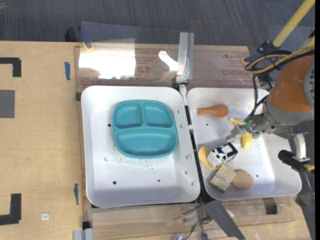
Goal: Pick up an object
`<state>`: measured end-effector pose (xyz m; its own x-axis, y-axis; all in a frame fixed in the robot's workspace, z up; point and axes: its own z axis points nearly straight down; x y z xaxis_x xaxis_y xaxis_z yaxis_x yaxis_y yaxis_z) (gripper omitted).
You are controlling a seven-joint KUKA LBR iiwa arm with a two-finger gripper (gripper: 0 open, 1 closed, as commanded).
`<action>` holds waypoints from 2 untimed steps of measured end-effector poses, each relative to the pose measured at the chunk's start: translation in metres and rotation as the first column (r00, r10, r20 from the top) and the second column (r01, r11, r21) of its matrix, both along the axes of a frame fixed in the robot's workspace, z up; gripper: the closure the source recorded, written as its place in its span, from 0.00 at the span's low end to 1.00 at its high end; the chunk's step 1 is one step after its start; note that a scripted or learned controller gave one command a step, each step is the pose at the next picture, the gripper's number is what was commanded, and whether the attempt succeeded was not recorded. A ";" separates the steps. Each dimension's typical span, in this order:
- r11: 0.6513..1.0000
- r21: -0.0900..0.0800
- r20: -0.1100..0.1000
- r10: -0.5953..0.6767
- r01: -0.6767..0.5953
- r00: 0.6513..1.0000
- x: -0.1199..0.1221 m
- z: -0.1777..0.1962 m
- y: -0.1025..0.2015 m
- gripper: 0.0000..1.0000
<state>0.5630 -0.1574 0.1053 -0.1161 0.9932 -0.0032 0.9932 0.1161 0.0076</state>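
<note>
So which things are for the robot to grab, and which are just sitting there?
For the job (anything loose in the right white bin):
- orange drumstick-shaped toy
- yellow banana-shaped toy
- black-and-white toy
- yellow curved piece
- tan patterned block
- brown egg-shaped toy
- robot's hand

Just sitting there:
- teal plastic divided plate in the left white bin

teal divided plate [145, 129]: glossy plastic | bins [95, 149]: smooth white plastic | bench [40, 134]: matt wood
</note>
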 end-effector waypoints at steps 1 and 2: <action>0.998 0.001 -0.004 0.062 -0.062 0.998 0.012 -0.019 -0.036 0.00; 0.997 0.001 -0.002 0.084 -0.084 0.997 0.038 -0.019 -0.014 0.00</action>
<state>0.6012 -0.1717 0.0863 -0.1987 0.9801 -0.0019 0.9800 0.1987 0.0055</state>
